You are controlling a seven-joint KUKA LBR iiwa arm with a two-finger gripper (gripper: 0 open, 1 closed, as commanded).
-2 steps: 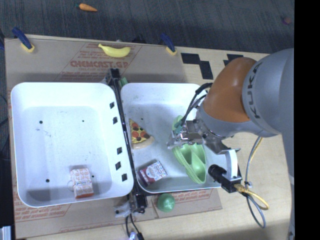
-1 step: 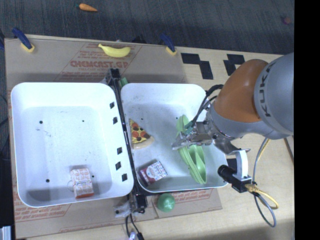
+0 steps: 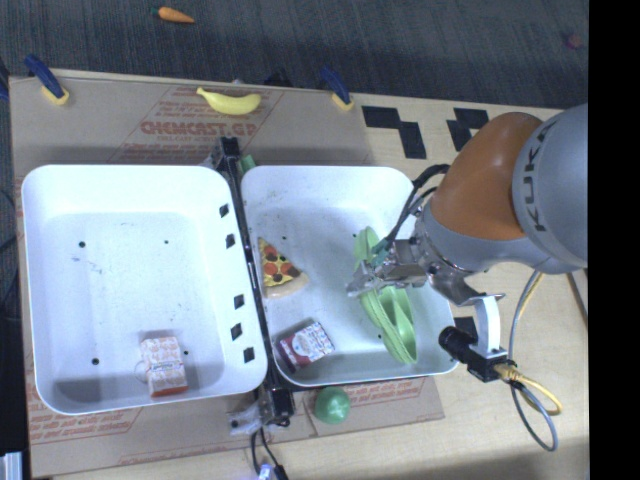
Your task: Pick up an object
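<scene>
Gripper down in the right bin, pressed over the upper end of the long green pod. Impossible to tell from this angle whether the claw is apart, together or clamped on the pod; the wrist hides the contact. Lies lengthwise along the bin's right side, this pod, with its lower end near the front wall.

Likely trouble: a hold so far from the middle lets the long end droop and twist out on the lift. Looks smooth and curved, so liable to squirt sideways under a squeeze. Could also snag against the nearby right wall and be scraped loose, or shove the bin.

Further out, little risk: pizza slice and red-and-white packet well apart from the claw, towards the divider. Beyond that, small carton in the left bin, green ball on the cardboard in front, banana behind. Loose yellow cable hanging off the wrist, possibly catching the bench edge on a fast retreat.
</scene>
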